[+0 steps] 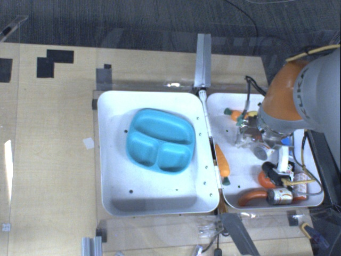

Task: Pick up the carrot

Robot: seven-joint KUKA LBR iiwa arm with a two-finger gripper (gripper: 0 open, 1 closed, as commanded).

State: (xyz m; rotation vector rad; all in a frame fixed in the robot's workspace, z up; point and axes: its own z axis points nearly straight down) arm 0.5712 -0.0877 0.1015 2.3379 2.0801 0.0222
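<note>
The carrot [222,162] is a slim orange piece with a dark green end. It lies along the left wall of the right bin [230,200], pointing towards the front. My gripper [246,134] hangs over the middle of that bin, to the right of the carrot and a little behind it, apart from it. The grey arm with its orange band [281,96] reaches in from the right and covers the bin's back right part.
The left bin [114,196] holds a blue divided plate [160,139]. In the right bin, a small orange and green item [232,112] lies at the back. A red sausage-like piece [251,196], a dark can [280,197] and other small items crowd the front right corner.
</note>
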